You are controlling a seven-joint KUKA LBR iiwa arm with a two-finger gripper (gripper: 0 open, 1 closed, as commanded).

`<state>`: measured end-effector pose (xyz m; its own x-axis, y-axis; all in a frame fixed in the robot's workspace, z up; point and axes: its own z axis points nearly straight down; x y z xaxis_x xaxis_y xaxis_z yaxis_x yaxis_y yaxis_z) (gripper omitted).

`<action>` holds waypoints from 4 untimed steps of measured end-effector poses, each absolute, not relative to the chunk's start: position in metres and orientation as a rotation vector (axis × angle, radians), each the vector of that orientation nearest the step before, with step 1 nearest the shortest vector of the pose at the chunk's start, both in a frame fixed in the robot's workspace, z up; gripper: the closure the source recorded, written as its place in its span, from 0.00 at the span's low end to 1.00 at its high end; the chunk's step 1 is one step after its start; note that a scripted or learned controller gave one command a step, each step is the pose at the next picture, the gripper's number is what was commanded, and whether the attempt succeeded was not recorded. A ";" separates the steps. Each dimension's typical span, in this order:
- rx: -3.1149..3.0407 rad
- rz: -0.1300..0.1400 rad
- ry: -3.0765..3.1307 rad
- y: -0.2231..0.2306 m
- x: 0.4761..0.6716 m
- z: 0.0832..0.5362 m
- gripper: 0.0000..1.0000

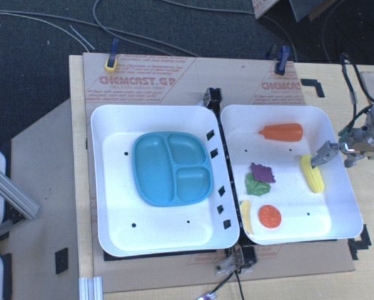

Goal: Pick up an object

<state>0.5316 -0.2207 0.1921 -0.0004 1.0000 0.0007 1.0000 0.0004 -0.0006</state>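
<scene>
The gripper (pixel 329 155) hangs over the right bin (pixel 343 227) at its right wall, just above the top end of the yellow corn (pixel 313 174); whether it is wide or narrow, I cannot tell. An orange carrot (pixel 281 132), purple and green pieces (pixel 259 180), and an orange disc (pixel 269 216) also lie there, while the left bin (pixel 112 230) carries a blue divided plate (pixel 172 167).

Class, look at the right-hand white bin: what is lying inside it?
Inside the right bin lie an orange carrot, a yellow corn cob, purple and green toy pieces, an orange slice and a yellow strip. The gripper covers the corn's top end.
</scene>
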 end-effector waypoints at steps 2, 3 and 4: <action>-2.212 -0.003 -2.218 -0.215 0.535 0.082 0.00; -2.217 -0.003 -2.221 -0.216 0.536 0.096 1.00; -2.223 -0.003 -2.226 -0.208 0.538 0.144 1.00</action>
<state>0.5379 -0.2076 0.1441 -0.0015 1.0000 -0.0014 1.0000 0.0015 0.0045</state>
